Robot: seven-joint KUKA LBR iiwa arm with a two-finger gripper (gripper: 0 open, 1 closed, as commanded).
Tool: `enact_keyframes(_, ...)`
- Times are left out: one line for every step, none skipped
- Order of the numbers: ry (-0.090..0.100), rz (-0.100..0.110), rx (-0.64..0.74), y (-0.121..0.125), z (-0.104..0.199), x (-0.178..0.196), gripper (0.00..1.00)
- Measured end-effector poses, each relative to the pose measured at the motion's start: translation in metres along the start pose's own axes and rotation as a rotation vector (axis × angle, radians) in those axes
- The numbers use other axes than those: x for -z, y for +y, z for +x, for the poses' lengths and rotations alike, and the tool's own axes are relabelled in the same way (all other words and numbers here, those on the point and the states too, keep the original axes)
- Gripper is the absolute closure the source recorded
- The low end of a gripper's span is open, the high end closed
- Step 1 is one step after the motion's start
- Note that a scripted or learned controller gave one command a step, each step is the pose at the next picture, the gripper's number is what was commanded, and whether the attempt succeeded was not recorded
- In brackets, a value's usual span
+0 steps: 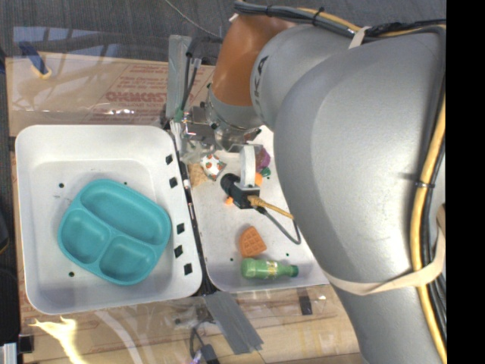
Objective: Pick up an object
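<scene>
My grey arm [356,150] reaches in from three o'clock, broad across the view. The orange band [239,59] sits near twelve o'clock, and my gripper [198,136] hangs low at its seven o'clock, pointing down.

A green bottle [267,269] lies on its side by the right bin's [221,277] near edge. An orange waffle-like piece [253,242] sits just beyond it, and a purple item [263,158] farther back.

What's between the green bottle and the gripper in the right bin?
In the camera view, an orange waffle-like toy lies just past the green bottle on the way to the gripper. A few small toys sit close under the gripper.
</scene>
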State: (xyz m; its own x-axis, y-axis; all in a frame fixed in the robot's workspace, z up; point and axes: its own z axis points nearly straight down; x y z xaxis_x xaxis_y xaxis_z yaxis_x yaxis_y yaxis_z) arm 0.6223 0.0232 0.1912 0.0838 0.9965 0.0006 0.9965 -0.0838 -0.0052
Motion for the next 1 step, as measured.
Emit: enact_keyframes(0.000,-0.002,-0.245,0.0129,0.0261,0.0001,1.00)
